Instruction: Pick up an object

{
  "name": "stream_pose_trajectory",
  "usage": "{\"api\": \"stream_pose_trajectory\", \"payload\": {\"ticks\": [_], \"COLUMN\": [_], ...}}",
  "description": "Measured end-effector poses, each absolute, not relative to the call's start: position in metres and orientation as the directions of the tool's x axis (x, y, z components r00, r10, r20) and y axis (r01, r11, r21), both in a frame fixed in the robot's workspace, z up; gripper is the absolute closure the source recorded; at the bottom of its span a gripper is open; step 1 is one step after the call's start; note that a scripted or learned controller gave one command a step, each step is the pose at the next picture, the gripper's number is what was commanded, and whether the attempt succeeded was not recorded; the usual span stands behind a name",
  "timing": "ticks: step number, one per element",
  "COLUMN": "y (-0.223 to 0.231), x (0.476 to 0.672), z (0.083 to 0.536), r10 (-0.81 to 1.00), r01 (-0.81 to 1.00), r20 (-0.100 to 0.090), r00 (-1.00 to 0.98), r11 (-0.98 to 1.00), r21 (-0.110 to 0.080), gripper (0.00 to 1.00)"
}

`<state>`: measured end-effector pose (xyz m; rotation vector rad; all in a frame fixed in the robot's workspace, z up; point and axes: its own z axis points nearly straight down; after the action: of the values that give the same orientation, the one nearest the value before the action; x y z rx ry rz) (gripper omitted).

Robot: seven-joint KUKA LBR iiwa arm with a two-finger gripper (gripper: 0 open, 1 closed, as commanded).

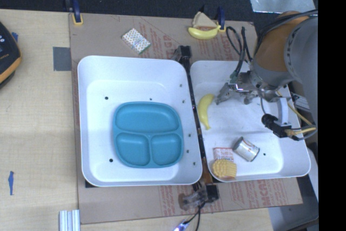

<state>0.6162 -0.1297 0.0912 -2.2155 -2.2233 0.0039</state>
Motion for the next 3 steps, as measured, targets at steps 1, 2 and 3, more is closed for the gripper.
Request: {"api": "stream_pose_trajectory", "payload": {"ticks": [1,2,3], "y": [-0.164,-0.091,-0.213], "x": [0.502,0.543,0.591], "z": [0.091,0.112,0.105], "r10": [1.000,1.000,1.000], "r01": [1.000,1.000,1.000], "r20": [0.000,0.000,-0.001], "r00": [-0.003,-0.006,-0.002], "r11": [0.003,0.006,0.002], "r21": [-0.005,-0.003,-0.001], "gripper": [0.00,0.00,0.00]}}
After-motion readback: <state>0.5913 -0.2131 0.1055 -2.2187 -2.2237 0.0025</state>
